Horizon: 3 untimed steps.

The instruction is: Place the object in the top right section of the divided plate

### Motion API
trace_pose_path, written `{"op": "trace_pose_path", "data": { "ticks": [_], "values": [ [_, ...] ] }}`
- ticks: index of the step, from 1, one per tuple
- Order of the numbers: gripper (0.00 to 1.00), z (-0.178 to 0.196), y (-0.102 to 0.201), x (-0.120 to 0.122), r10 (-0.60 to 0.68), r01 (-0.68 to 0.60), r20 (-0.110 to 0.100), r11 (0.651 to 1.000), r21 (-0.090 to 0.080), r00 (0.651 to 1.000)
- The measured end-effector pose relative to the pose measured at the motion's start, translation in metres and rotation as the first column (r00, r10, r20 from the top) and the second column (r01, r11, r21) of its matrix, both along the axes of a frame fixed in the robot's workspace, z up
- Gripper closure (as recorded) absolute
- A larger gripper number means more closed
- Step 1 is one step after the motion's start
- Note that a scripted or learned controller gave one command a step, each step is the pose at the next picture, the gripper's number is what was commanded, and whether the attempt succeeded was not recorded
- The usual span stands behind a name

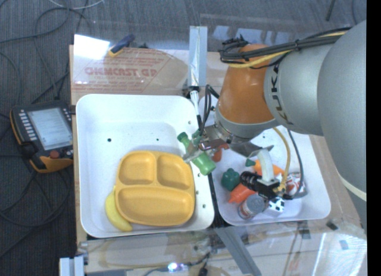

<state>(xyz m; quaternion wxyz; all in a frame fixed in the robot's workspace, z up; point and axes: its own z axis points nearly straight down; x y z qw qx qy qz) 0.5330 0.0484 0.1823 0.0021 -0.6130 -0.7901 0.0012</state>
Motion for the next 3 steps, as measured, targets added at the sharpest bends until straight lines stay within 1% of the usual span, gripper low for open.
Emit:
{"op": "trace_pose_path", "data": {
  "ticks": [1,2,3],
  "values": [
    [0.0,0.0,0.0,0.0,-0.001,0.001,0.0,1.0,0.001,1.0],
    [0.0,0.196,0.03,-0.019,-0.334,0.335,0.007,0.942,-0.004,0.942],
    [1.0,0.205,0.029,-0.019,-0.337,0.337,0.007,0.941,-0.009,0.941]
  ]
}}
